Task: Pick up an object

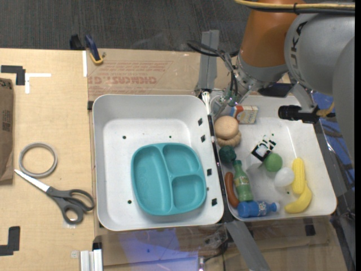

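Note:
My gripper (224,101) hangs low over the far left corner of the right bin (321,151), under the orange wrist band. Just in front of it lies a toy burger (227,127), and to its right a small white carton (247,114). Nearer the front are a dark green piece (227,153), a green bottle (242,183), a red sausage (230,189) and a blue bottle (256,209). A black-and-white block (263,147), a green ball (273,162), a white ball (284,178) and a yellow banana (299,188) fill the right side.
The left bin (113,123) holds a teal divided plate (169,178). On the cardboard to the left lie scissors (62,199) and a tape roll (38,159). The bulky arm covers the right bin's far right corner.

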`<state>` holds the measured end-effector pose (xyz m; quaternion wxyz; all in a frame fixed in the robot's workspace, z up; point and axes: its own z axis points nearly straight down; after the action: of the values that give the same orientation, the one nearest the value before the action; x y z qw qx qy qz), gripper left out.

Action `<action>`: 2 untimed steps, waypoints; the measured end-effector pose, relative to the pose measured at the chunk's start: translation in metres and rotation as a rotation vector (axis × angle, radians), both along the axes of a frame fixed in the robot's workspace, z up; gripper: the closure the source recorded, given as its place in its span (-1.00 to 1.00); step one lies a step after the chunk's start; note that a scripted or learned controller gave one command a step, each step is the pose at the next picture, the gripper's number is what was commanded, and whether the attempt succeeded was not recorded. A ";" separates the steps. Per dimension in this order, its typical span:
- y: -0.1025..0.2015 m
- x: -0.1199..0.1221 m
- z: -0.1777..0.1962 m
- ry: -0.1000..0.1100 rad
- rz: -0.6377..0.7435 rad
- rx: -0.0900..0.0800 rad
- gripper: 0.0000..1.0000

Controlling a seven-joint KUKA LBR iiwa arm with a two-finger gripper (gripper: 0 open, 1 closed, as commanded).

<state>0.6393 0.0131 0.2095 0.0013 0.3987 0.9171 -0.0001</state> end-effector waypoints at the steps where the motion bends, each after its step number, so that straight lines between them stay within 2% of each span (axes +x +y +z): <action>1: -0.065 0.015 0.108 -0.001 -0.043 -0.001 1.00; 2: -0.042 -0.024 0.023 0.003 -0.053 0.000 1.00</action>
<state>0.6154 -0.0287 0.2325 -0.0002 0.4230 0.9061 -0.0008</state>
